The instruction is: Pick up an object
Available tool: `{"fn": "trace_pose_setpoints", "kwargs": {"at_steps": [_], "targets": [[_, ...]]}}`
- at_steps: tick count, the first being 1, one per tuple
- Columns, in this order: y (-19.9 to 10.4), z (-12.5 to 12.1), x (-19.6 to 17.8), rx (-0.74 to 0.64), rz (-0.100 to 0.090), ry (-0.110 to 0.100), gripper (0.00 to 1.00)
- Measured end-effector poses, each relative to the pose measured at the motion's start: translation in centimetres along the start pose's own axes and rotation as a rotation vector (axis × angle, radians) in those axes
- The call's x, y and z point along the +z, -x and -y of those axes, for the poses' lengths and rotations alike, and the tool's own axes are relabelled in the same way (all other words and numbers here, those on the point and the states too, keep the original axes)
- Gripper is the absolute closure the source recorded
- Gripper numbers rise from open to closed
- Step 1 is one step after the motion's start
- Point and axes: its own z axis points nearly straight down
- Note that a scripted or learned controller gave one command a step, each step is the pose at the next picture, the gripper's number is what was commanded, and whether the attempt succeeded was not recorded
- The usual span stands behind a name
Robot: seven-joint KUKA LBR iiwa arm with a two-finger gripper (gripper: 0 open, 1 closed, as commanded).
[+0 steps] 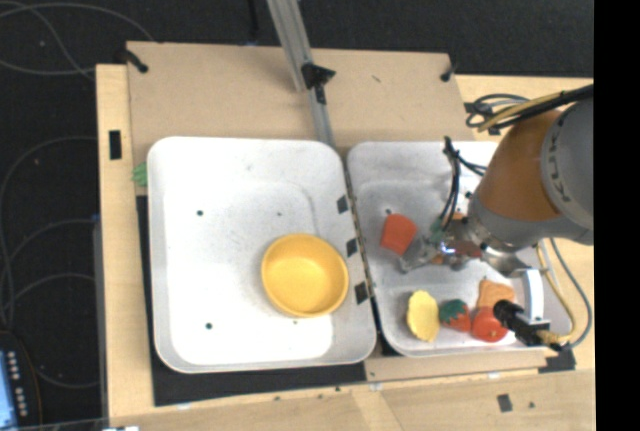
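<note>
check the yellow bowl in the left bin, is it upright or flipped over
Upright: the yellow bowl shows its open mouth and hollow inside, sitting on the floor of the left bin.

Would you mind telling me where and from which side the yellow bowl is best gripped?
Grip the yellow bowl by its rim, probably from straight above, one finger inside and one outside. It sits upright and open-mouthed in the left bin, so the thin rim shows all round. The side of the rim away from the bin wall looks the easiest, since the wall stands close to the other side.
</note>
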Motion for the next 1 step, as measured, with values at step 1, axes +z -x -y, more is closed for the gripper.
{"fn": "trace_pose_setpoints", "kwargs": {"at_steps": [1], "targets": [[-0.04, -0.15, -1.26, 0.005, -0.003, 0.005, 1.00]]}}
